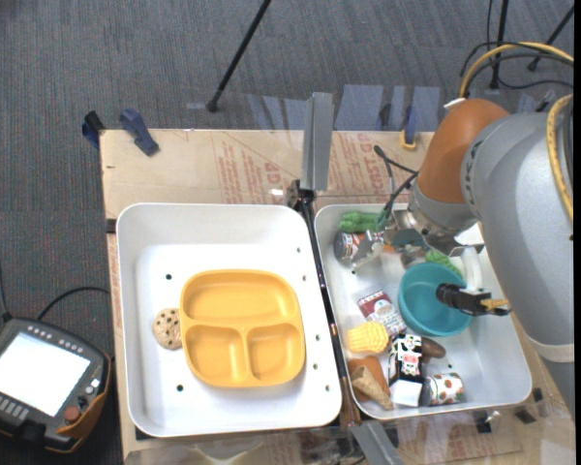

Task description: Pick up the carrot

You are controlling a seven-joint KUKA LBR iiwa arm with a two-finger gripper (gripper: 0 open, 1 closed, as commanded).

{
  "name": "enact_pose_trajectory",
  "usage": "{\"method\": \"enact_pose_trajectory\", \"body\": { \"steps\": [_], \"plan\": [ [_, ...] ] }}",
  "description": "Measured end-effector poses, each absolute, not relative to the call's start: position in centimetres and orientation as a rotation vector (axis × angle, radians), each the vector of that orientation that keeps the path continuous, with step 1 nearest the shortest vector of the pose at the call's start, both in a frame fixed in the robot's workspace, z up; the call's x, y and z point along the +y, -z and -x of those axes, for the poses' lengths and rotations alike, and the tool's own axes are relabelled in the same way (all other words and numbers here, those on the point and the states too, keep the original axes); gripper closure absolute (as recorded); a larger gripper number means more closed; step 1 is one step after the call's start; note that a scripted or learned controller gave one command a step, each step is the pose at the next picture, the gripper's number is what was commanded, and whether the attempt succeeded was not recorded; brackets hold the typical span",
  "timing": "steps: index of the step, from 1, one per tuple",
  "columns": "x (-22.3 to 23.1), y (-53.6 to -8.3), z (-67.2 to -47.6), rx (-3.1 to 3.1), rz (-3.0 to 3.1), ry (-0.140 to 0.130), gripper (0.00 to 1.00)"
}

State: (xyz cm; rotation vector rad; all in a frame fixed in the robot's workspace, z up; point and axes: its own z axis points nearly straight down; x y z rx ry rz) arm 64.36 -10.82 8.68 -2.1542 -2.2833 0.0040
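Start with the big grey arm. It reaches into the right bin. Find the blue bowl in that bin. The gripper is just above the bowl, toward the back wall. You cannot tell if it is open or closed. The carrot seems to be the leafy green thing up and left of the bowl, just left of the gripper. Most of it is hidden, so its long way is hard to judge.
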Motion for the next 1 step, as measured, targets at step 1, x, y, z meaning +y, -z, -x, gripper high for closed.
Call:
{"method": "enact_pose_trajectory", "body": {
  "steps": [1],
  "plan": [
    [-9.79, -8.13, -63.69, -1.938, 2.449, -0.034, 0.00]
  ]
}}
